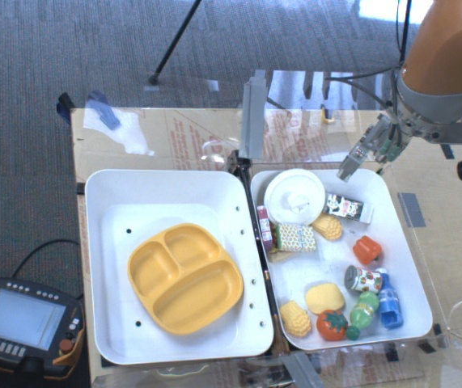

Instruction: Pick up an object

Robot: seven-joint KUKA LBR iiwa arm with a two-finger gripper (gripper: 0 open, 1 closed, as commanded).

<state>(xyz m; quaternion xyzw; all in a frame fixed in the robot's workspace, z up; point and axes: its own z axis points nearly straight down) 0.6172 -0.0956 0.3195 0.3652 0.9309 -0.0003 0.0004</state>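
Hovering above the right bin's (pixel 404 241) far edge, the gripper (pixel 366 157) seems spread, its 2 fingers gripping nothing.

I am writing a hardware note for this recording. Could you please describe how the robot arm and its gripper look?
The arm is bulky and rounded, with a broad orange section above a pale grey ring at the wrist. Below it, the gripper is a slim grey metal assembly with small green parts and thin wires on its body. It narrows to slender dark-tipped jaws. No lettering can be read on it.
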